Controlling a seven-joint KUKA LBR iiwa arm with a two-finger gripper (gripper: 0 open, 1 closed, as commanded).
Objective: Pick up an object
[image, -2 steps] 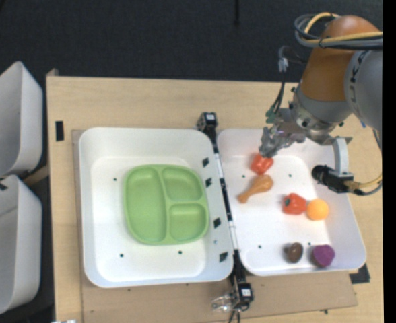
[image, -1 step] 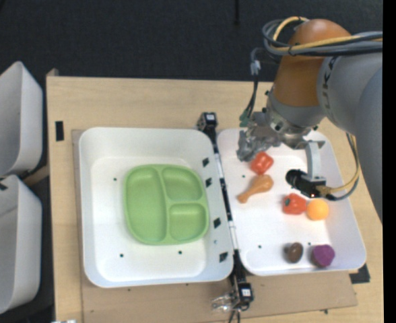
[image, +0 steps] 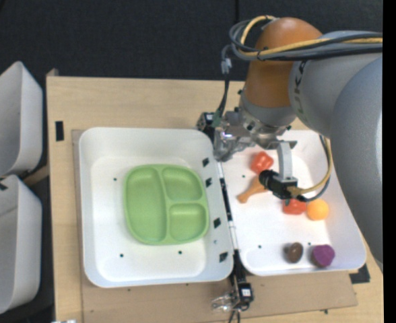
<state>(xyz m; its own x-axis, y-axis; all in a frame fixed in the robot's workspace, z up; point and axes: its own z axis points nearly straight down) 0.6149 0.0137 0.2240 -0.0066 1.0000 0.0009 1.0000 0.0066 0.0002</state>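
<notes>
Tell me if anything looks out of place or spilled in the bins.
Nothing stands out. The green divided plate lies flat in the left bin, and the orange ball, purple piece and other small items all lie inside the right bin.

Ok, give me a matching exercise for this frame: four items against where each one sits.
Items: 1 green plate; 2 orange ball; 3 purple lump; 4 tan piece.
Places: A beside the brown lump; B in the left bin; C leftmost thing in the right bin; D just right of a red piece.
Pairs: 1-B; 2-D; 3-A; 4-C.
</notes>
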